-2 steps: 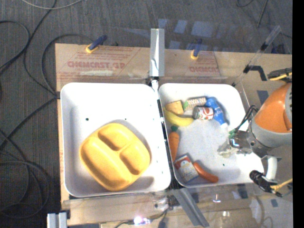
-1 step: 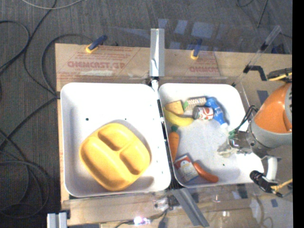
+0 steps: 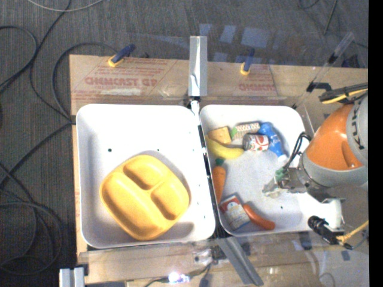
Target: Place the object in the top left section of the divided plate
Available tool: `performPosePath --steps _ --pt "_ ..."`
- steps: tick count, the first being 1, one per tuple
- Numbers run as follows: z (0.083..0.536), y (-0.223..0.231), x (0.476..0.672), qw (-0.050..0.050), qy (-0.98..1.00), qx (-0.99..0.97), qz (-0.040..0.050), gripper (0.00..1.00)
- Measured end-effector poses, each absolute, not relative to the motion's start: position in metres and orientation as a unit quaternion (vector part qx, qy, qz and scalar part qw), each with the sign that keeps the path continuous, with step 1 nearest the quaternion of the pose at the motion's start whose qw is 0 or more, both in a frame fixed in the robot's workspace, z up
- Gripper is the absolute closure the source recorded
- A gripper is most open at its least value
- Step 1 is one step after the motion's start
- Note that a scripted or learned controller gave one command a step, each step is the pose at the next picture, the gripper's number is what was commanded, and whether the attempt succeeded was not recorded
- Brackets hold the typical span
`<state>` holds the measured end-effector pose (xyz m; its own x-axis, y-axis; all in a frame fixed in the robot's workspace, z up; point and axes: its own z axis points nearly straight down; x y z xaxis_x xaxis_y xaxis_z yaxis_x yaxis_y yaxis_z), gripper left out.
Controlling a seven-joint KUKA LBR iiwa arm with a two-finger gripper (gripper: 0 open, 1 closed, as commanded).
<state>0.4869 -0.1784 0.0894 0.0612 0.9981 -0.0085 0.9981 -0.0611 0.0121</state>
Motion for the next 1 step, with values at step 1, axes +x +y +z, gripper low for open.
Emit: performPosePath --steps 1 --pt "0.0884 -0.1915 0.4928 0.000 0.642 0.766 0.0039 1.00"
